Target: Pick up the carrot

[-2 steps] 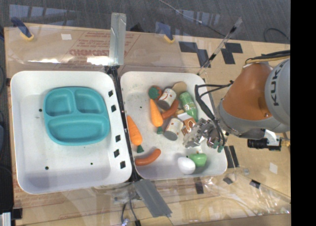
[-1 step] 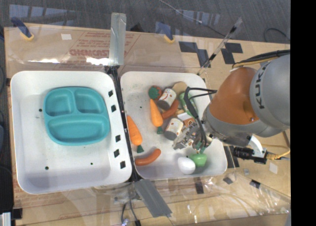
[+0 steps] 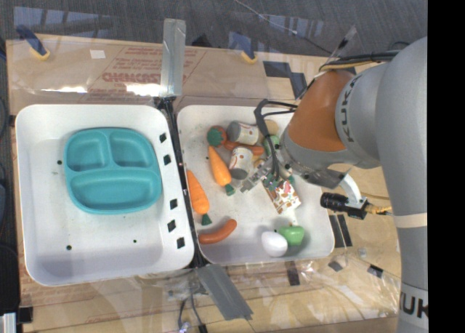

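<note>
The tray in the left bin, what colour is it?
Teal, plain with no pattern; the camera view shows the tray clearly in the left bin.

Two white bins; one teal tray; two carrots; one sausage; one egg.

The light was even and fairly bright, from overhead; glare streaked the clear plastic sheet toward eleven o'clock; soft shadows lay inside the white bins along their walls; focus was slightly soft throughout, with coarse grain; the arm at three o'clock looked blurred.
</note>
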Action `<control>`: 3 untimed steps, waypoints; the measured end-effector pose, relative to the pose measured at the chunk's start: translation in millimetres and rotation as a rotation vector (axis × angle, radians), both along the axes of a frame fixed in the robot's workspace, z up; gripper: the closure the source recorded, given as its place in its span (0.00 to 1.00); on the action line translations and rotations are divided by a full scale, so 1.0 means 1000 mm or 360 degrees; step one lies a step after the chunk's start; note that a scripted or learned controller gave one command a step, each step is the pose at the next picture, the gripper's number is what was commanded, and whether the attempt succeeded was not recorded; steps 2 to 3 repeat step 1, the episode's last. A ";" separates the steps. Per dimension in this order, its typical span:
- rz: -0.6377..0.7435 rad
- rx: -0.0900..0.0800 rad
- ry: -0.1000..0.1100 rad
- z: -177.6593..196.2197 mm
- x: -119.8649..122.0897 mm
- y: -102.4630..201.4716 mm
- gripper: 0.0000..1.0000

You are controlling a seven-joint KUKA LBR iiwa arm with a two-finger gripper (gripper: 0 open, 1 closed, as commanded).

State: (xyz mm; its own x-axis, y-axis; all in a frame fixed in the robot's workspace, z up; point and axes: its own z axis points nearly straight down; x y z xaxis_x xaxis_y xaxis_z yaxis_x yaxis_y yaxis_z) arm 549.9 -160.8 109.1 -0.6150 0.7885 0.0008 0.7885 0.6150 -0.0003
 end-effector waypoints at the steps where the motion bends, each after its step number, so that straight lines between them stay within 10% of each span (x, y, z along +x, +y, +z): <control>1: -0.0196 0.0000 -0.0002 0.031 0.055 0.050 1.00; 3: -0.0196 0.0000 -0.0002 0.031 0.055 0.050 1.00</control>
